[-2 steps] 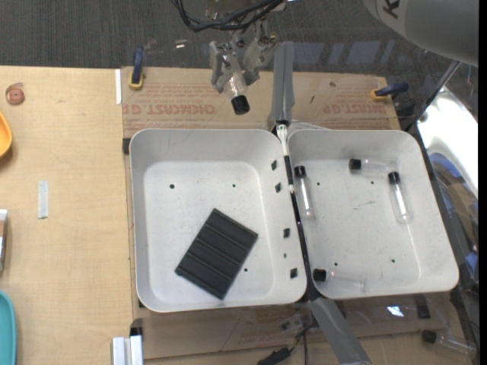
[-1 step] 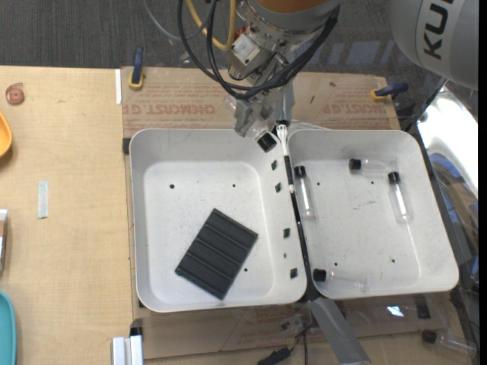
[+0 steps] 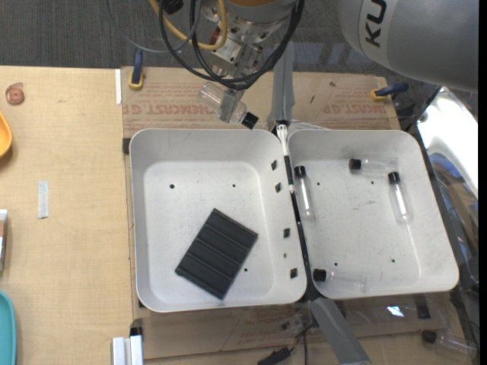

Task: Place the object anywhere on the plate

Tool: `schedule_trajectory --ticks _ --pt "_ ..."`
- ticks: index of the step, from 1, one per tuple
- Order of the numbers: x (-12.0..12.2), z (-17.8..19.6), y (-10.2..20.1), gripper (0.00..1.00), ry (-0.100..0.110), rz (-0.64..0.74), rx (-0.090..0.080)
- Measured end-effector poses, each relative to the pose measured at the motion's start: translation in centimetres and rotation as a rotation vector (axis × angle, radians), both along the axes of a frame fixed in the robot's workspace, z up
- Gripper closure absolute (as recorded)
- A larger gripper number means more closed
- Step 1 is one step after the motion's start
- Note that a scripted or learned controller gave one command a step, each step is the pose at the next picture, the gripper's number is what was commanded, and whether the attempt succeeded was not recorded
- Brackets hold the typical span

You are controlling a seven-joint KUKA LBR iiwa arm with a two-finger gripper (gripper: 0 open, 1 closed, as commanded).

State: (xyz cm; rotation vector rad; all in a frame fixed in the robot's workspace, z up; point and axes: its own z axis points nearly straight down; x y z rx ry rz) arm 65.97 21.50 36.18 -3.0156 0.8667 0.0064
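A black ribbed plate lies flat and turned at an angle in the front middle of the left bin. My gripper hangs above the back edge of that bin, near the seam between the two bins. It is shut on a clear tube with a black cap, which lies crosswise under the fingers, cap end toward the right. The tube is high above the bin and well behind the plate.
Several clear tubes with black caps lie in the right bin: one along its left wall, one at the right, one at the front. Yellow and black cables hang around the wrist. Cardboard lies behind the bins.
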Motion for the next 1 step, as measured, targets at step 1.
schedule_trajectory --ticks 1 --pt "-5.06 7.89 1.37 1.0 -0.001 0.159 0.0"
